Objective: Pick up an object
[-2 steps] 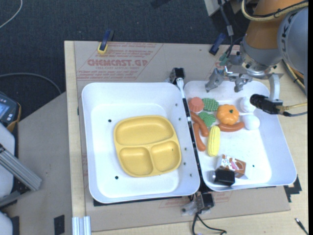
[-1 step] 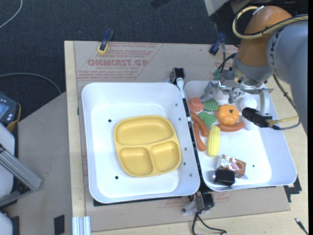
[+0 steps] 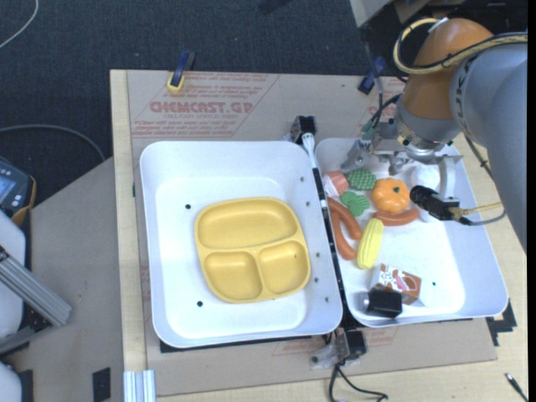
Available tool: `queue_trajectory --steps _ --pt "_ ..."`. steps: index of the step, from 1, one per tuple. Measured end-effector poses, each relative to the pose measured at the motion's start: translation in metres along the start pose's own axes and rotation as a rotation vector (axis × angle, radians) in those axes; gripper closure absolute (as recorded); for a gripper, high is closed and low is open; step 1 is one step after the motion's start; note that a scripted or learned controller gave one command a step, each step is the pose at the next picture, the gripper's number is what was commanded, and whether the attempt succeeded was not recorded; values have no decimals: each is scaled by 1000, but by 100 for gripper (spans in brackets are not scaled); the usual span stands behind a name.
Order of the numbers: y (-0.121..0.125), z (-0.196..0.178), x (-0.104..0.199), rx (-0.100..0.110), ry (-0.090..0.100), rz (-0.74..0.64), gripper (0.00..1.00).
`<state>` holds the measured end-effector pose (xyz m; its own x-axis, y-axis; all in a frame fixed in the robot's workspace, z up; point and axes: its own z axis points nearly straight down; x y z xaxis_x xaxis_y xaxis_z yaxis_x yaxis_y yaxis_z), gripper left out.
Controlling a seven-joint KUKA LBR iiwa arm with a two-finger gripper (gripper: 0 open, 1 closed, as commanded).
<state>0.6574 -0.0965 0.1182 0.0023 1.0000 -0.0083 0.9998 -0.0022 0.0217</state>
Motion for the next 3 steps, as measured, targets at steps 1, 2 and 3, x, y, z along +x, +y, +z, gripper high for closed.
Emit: queue_trajectory --steps 1,2,3 --pt "-2 -4 2 8 3 0 100" --pt "1 -68 -4 14 7 -1 100" --pt "3 -110 -5 14 7 -3 100"
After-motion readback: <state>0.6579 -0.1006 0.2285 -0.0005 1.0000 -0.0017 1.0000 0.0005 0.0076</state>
